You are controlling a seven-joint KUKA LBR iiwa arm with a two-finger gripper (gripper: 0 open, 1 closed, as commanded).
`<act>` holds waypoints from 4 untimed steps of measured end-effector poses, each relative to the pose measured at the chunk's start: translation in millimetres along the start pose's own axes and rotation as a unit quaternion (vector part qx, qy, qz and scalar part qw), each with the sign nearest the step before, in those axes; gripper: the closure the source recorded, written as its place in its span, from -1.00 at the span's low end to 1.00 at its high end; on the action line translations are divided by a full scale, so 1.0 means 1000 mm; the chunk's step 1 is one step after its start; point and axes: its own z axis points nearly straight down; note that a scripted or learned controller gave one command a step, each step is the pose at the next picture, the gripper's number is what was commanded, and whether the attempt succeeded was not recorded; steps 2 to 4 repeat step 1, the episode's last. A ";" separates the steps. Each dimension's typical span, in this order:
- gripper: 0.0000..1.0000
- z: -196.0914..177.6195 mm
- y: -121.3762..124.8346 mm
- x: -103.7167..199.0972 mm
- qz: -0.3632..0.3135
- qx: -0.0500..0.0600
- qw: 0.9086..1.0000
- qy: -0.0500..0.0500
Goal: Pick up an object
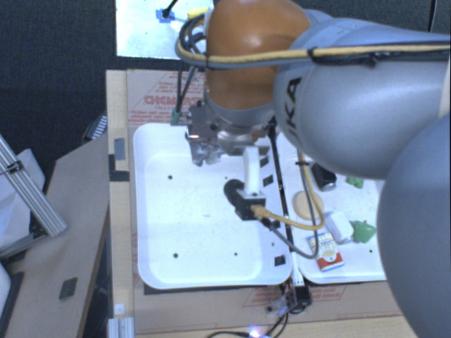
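1. Tan desk [176,322] with a brown cardboard sheet [151,97] laid on it, red print across the cardboard. The surroundings are dark and matte. A ribbed aluminium rail [25,192] sits off at 9 o'clock of the view, and a pale square sheet [141,20] at 11.
2. Two shallow white plastic bins sit on the cardboard, side by side. The left bin [183,259] is smooth and a bit glossy, with rounded corners and a few tiny dark dots on its floor.
3. The right bin [359,272] has the stuff to pick:
   - a flat round tan disc [303,204] near its 9 o'clock edge
   - a small red-white-yellow carton [326,252] at about 7
   - a white rounded block [338,225] just beside a green leafy-looking piece [363,231]
   - a smaller green bit [354,182] and a black lump [324,178] further up
4. The metal tool [203,150] hangs over the left bin's 12 o'clock end, well apart from all of those. Can't tell from this angle whether it's released or clenched.
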 end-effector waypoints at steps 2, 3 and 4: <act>1.00 -0.091 -0.003 -0.041 0.002 -0.006 1.000 0.002; 1.00 -0.091 -0.003 -0.041 0.002 -0.006 1.000 0.002; 1.00 -0.091 -0.003 -0.041 0.002 -0.006 1.000 0.002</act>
